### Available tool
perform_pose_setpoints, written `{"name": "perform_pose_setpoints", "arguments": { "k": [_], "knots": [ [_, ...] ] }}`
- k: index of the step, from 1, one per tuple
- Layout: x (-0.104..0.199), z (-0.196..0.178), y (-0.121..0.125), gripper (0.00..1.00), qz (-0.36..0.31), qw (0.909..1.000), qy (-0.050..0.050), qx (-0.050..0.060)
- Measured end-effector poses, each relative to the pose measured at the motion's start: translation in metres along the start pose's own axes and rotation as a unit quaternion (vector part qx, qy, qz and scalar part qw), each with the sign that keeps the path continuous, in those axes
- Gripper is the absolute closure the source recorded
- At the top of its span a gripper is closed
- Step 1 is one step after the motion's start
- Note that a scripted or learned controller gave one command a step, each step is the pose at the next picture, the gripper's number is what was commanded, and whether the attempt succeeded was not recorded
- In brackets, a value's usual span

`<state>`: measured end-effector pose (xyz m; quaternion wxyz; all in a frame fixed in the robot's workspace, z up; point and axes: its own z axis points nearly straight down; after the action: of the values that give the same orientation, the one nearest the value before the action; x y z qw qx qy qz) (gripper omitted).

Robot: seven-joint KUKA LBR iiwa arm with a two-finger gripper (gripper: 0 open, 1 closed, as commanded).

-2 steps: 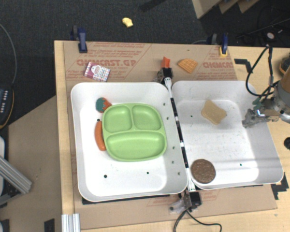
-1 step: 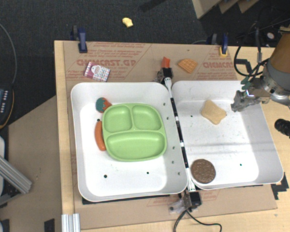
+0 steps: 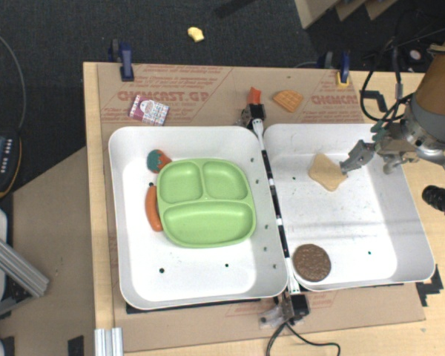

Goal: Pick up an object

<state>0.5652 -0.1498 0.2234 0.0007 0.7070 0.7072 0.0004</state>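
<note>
In the right white bin (image 3: 400, 221), the hand (image 3: 365, 156) hovered just beside the tan, wedge-shaped foam block (image 3: 325, 172), fingers apart, nothing between them. Judged step: approach, pre-grasp. Next move needs the fingers astride the block, then closing. Upper arm cut off at the frame edge.

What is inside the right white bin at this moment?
The right white bin holds a tan bread-like piece near its upper middle and a brown round patty at its lower left corner. The gripper reaches in beside the tan piece. Whatever lies under these items is covered.
</note>
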Motion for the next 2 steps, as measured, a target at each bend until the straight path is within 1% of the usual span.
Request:
{"name": "perform_pose_setpoints", "arguments": {
  "k": [1,2],
  "knots": [
    [0.02,0.093,0.055,0.0,-0.001,1.0,0.0,0.001],
    [0.0,0.14,0.054,0.0,0.001,1.0,-0.001,0.001]
  ]
}}
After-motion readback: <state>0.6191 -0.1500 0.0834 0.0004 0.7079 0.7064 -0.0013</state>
